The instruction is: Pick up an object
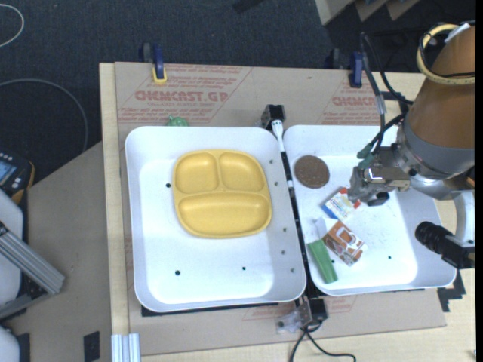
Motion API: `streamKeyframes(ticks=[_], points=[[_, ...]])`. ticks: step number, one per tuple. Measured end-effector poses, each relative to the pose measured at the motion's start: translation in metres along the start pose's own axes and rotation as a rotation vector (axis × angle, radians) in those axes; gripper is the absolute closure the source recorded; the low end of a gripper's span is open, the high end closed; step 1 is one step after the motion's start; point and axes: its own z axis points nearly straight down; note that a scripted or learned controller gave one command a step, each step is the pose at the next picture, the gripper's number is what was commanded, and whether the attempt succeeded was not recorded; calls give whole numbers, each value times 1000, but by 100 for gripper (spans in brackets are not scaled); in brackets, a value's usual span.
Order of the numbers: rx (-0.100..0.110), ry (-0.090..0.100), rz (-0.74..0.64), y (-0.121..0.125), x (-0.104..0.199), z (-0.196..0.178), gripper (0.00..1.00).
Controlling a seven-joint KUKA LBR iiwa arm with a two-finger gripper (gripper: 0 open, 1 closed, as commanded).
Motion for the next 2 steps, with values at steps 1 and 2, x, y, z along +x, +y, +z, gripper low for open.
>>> streamKeyframes(ticks=[1,2], points=[[-3,2,-10,3,90,-60,100],[0,2,-6,2,141,-100,100]])
